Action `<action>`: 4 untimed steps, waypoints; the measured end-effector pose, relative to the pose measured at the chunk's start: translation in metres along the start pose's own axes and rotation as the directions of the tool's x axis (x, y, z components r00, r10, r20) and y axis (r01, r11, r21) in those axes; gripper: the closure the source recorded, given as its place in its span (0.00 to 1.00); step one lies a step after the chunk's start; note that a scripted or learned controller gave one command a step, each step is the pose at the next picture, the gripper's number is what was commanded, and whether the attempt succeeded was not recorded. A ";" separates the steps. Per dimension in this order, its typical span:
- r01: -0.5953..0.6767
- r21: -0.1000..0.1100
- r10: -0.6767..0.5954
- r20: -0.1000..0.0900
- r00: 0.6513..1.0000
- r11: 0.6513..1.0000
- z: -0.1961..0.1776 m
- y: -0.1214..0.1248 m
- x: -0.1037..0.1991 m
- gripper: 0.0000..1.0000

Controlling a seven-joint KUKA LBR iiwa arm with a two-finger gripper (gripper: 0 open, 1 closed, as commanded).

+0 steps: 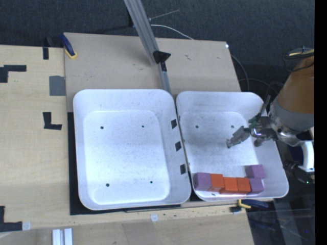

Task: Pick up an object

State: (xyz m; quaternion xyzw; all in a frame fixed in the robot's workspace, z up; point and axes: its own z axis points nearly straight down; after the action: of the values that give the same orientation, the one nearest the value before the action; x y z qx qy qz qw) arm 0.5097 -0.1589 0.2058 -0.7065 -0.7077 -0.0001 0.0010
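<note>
- Gripper [239,138] hangs over the right bin [214,102], toward its 3 o'clock side, with the arm [296,98] reaching in from 3 o'clock; nothing sits between its fingers, and you cannot tell at this size whether they are spread or pressed together.
- Your targets are all at the bin's 6 o'clock edge: a purple block [203,180] at the 7 o'clock end, then orange blocks [231,184] packed beside it, and at the 5 o'clock end two more purple blocks [256,178], one seeming to sit up against the other.
- From the gripper, that row lies toward 6 o'clock, near but clearly apart, so you need a short sideways move before any descent.
- The blocks in the row touch each other and press against the bin wall. That probably leaves no room for a finger between neighbours or on the wall side.
- Choose a block with free faces. The purple block at the 7 o'clock end has open floor on its outer side; the upper purple block at the 5 o'clock end looks the most exposed.
- Turn the wrist so that the fingers close across faces that are free, not along the row.
- Come down centred and straight; an off-centre finger would likely push the block into the wall rather than pinch it.
- The left bin [89,103] offers nothing to grasp, so stay on the right.
</note>
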 end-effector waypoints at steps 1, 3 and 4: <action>0.007 0.003 -0.007 -0.001 1.000 1.000 0.015 0.015 0.082 0.00; 0.001 0.004 -0.001 0.000 1.000 1.000 0.005 -0.025 0.153 1.00; 0.004 -0.007 -0.004 0.001 1.000 1.000 -0.052 0.012 0.179 1.00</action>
State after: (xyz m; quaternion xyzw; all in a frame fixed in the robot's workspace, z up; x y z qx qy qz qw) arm 0.5212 0.0198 0.2578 -0.7053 -0.7090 -0.0022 -0.0017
